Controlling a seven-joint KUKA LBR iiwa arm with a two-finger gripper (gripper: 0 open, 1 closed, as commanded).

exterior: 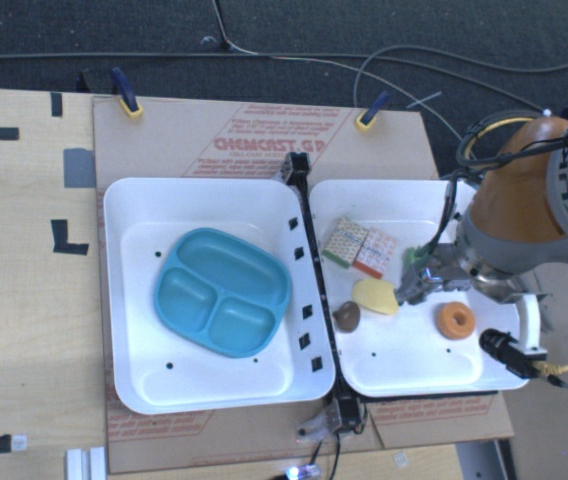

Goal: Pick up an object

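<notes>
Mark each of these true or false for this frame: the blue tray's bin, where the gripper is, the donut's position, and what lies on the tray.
1. The blue divided tray lies in the left bin. True.
2. The gripper is over the left bin. False: it is over the right bin, beside the yellow piece.
3. The orange donut sits in the right bin. True.
4. The brown object rests on the blue tray. False: it lies in the right bin, near the divider.
</notes>
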